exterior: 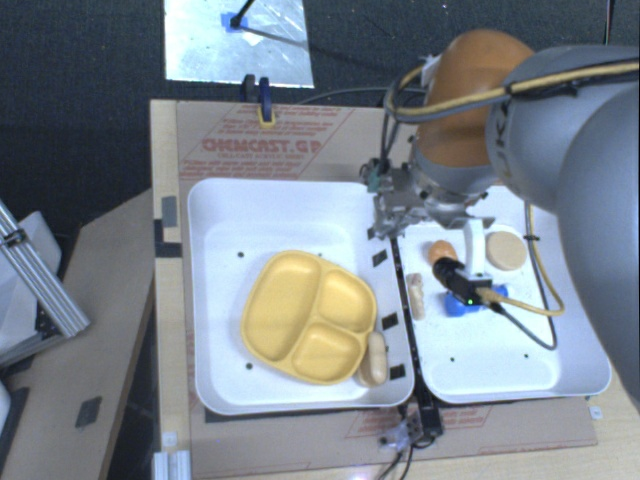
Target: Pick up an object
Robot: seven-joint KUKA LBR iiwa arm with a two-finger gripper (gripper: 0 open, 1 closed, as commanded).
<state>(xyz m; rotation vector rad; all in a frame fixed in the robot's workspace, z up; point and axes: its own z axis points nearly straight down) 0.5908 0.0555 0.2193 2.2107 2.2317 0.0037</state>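
Grey arm (pixel 575 118); orange object (pixel 441 251) lies near jaws.

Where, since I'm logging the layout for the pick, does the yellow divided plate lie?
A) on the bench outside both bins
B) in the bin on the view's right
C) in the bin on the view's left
C: the yellow divided plate lies flat on the white floor of the left-hand bin.

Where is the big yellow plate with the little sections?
In the camera view, the yellow plastic sectioned plate lies in the left white bin, toward its near right corner, with a small tan roll-shaped piece beside its lower right edge.
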